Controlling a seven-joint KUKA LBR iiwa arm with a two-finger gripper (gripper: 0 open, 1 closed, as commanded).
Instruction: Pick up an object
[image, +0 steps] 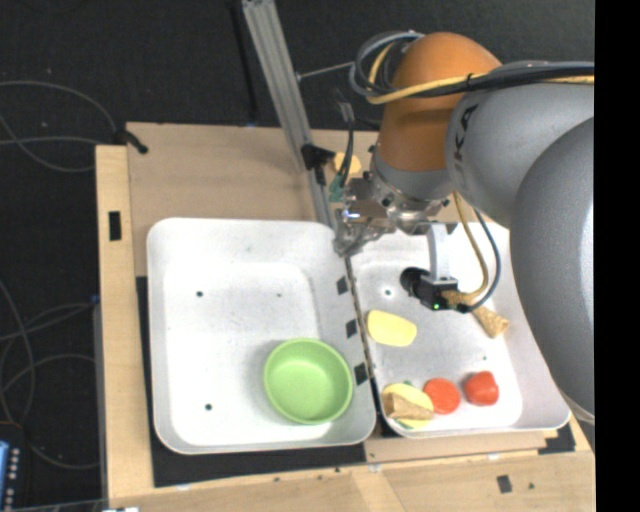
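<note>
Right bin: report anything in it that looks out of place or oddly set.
Nothing looks spilled or broken. In the right bin, a yellow piece lies alone mid-bin, while two red-orange pieces and a tan-and-yellow item crowd its near edge.

Arm: large smooth grey casing w/ rounded contours, topped by a glossy orange band above the wrist. Dark lettering is partly seen on the grey shell next to the orange. Yellow and black cables are looped over the band. Below, a metallic wrist assy is seen; a black module w/ a small green light is attached, w/ more cables alongside.
</note>
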